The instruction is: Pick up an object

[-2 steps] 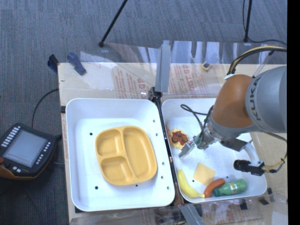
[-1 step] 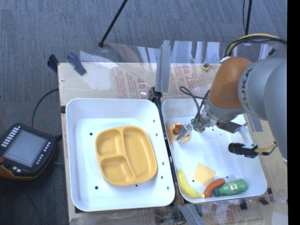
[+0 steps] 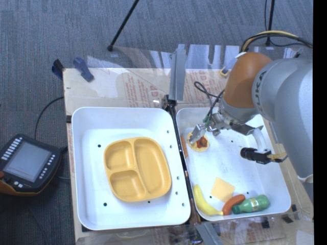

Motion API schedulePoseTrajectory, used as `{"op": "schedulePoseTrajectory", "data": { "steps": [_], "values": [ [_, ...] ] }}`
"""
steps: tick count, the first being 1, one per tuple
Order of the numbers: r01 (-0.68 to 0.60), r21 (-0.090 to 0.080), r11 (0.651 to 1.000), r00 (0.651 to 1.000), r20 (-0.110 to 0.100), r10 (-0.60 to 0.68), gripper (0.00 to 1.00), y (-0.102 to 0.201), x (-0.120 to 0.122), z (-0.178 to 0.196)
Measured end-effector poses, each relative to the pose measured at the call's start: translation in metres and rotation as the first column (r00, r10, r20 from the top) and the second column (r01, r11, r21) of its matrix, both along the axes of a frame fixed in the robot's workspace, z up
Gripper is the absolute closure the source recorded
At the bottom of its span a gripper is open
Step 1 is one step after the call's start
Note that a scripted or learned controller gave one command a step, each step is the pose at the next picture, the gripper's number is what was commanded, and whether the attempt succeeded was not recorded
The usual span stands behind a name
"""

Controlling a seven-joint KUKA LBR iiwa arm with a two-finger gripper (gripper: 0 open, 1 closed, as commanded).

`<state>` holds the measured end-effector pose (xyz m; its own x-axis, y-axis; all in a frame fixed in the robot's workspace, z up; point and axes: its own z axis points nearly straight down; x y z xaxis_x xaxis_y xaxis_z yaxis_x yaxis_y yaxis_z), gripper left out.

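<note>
My gripper (image 3: 198, 135) is low in the right bin (image 3: 278, 185), near its back left corner. It sits directly over a small round orange and yellow toy food piece (image 3: 201, 145), touching it or just above it. Along the front of the same bin lie a yellow banana (image 3: 204, 201), a pale yellow cheese slice (image 3: 223, 189), a red sausage (image 3: 233, 204) and a green bottle (image 3: 253, 204) on its side.
In the left bin (image 3: 87, 137), a yellow divided plate (image 3: 137, 168) lies near the middle. The bulky grey arm with its orange band (image 3: 245, 83) covers the right bin's back right part. A teach pendant (image 3: 25, 162) rests off the bench on the left.
</note>
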<state>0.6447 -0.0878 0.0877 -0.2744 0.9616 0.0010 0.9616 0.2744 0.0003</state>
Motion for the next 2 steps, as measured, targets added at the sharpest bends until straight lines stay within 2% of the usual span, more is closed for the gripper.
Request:
{"op": "schedulePoseTrajectory", "data": {
  "steps": [1, 2],
  "values": [
    [-0.001, 0.001, 1.0, 1.0, 0.006, 0.001, 1.0, -0.0003, 0.0029, 0.0149],
    [-0.001, 0.0, 1.0, 1.0, 0.007, 0.001, 0.0, -0.0004, 0.0033, 0.0154]
  ]
}}
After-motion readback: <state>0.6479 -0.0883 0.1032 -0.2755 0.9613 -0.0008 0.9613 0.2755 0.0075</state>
